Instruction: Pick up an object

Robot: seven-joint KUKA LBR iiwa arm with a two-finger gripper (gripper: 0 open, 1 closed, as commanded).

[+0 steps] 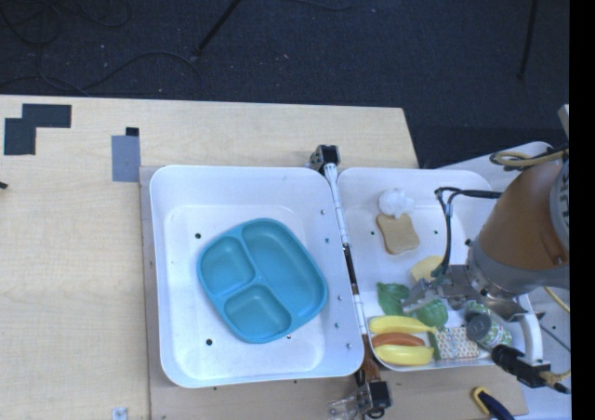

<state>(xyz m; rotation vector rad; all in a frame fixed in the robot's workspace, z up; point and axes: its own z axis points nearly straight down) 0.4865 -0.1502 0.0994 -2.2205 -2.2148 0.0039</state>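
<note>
The gripper hangs low in the right bin; whether it is open or closed cannot be told. A banana lies just below-left of it, its long axis left-to-right, beside green toys.

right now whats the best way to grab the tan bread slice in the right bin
Take the tan bread slice across its two long side edges, coming straight down from above. It lies flat on the right bin floor, with bare floor along both sides; the white lump crowds its far end, so avoid that end.
</note>
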